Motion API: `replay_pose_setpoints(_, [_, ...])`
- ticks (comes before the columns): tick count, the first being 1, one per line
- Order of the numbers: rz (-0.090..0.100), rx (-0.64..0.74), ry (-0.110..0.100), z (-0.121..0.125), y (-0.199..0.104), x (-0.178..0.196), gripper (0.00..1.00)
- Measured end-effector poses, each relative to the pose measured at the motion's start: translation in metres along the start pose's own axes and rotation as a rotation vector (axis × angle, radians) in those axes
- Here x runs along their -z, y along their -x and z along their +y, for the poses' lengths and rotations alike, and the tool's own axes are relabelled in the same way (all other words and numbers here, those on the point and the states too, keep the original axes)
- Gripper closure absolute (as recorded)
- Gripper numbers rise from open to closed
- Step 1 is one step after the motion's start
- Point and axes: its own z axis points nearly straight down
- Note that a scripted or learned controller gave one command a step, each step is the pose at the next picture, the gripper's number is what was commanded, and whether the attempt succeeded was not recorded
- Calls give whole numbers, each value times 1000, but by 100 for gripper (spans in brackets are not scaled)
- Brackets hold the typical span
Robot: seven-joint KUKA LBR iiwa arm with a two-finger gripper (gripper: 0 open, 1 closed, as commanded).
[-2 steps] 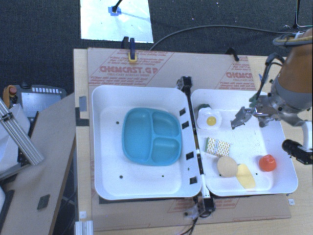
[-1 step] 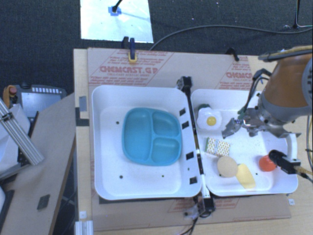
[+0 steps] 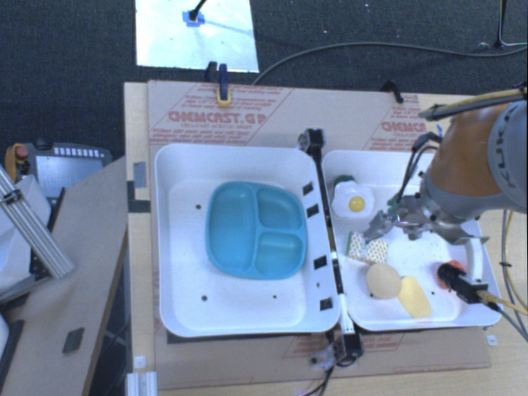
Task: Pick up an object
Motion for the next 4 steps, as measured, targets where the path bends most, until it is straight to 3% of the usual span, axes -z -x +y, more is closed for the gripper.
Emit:
replay_pose_setpoints(1, [3,0,5,2,0,-52,0])
replay_pose_setpoints(2, [-4,-1,17,6,3,-39,100])
replay_pose_setpoints(4, [-3,4,12,15,2,60,100])
